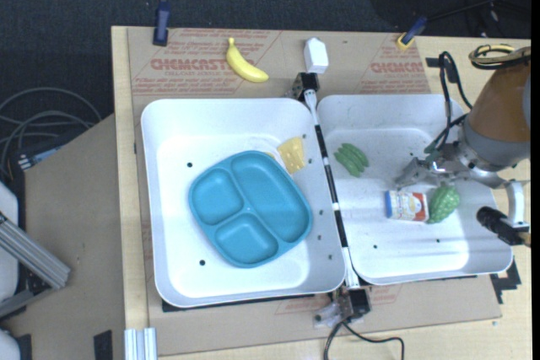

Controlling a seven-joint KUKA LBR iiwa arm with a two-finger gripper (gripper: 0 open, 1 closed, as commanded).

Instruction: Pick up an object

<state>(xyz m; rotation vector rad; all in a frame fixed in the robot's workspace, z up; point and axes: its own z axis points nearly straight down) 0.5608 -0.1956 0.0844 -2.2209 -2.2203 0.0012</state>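
Note:
My gripper (pixel 426 171) hangs over the middle of the right bin (pixel 405 261), open, with nothing between its fingers. Just below it lie a small white and red packet (pixel 407 205) and a knobbly green toy (pixel 445 202), side by side and touching. A green leafy toy (pixel 351 158) lies further left in the same bin. The grey arm with its orange band (pixel 504 105) comes in from the right.
The left bin (pixel 169 131) holds a blue divided plate (pixel 249 206) and a pale yellow piece (pixel 292 153) by its right wall. A yellow banana (pixel 245 63) and a white block (pixel 316 55) rest on the bench behind the bins.

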